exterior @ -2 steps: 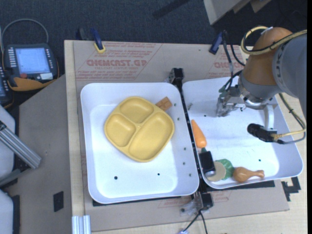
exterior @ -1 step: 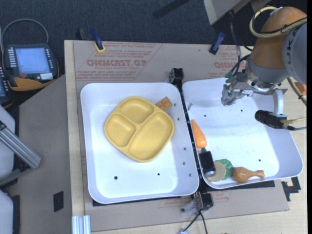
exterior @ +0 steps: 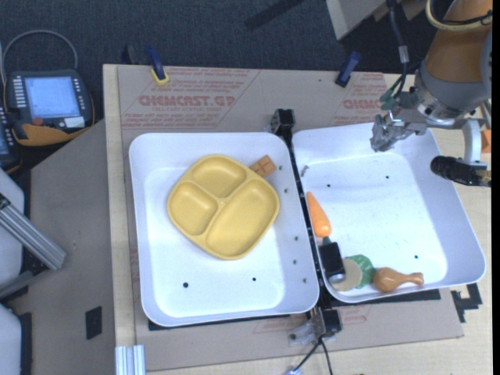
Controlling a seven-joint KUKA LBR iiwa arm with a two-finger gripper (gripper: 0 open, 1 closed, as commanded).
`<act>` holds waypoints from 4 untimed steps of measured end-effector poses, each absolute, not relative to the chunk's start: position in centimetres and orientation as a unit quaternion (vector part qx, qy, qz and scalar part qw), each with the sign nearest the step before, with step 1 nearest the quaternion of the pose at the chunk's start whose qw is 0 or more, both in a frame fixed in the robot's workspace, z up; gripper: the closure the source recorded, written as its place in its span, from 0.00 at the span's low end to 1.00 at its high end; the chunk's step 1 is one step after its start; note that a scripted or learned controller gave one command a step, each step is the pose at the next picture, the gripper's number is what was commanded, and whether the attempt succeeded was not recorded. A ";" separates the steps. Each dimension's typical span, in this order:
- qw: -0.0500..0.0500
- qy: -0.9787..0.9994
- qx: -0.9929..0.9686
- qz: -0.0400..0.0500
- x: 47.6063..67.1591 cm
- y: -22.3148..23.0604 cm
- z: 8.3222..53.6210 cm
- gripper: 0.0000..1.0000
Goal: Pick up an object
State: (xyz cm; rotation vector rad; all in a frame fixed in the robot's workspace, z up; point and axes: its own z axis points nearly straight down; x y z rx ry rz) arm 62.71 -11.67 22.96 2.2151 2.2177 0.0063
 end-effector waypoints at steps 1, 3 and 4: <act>0.002 0.708 0.707 0.001 62.8 -11.7 24.3 1.00; -0.002 0.709 0.705 0.000 59.7 -0.1 24.0 1.00; -0.002 0.709 0.705 0.000 58.6 6.2 23.5 1.00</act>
